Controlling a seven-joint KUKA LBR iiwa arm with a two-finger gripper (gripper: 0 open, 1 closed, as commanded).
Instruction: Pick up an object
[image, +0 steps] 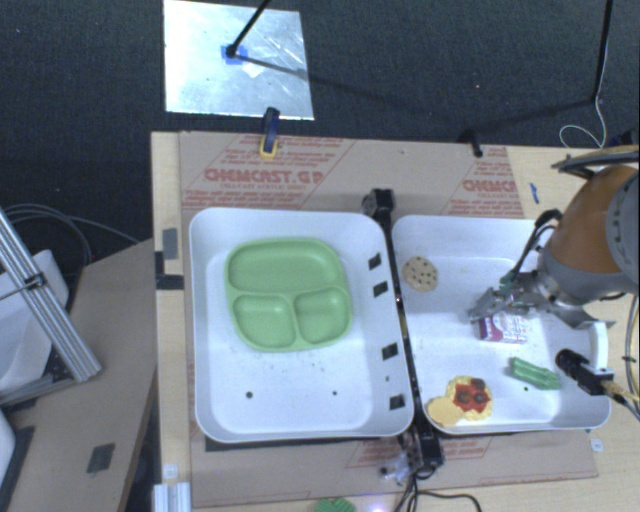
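Observation:
In the right bin (450, 255) lie a round cookie (420, 272), a white and red packet (503, 327), a green pickle-like piece (534, 373) and a yellow pizza slice with red topping (463, 398). My gripper (497, 306) is low in this bin, right over the packet's upper edge, its grey fingers pointing left. The arm's orange band (592, 225) is above and to the right. The packet lies on the bin floor; I cannot tell whether the fingers touch it.
The left bin (215, 400) holds a green divided plate (288, 293). A black divider with clips (392, 320) runs between the bins. A yellow clamp (269, 135) sits at the bench's far edge, and a metal frame (40, 310) stands at left.

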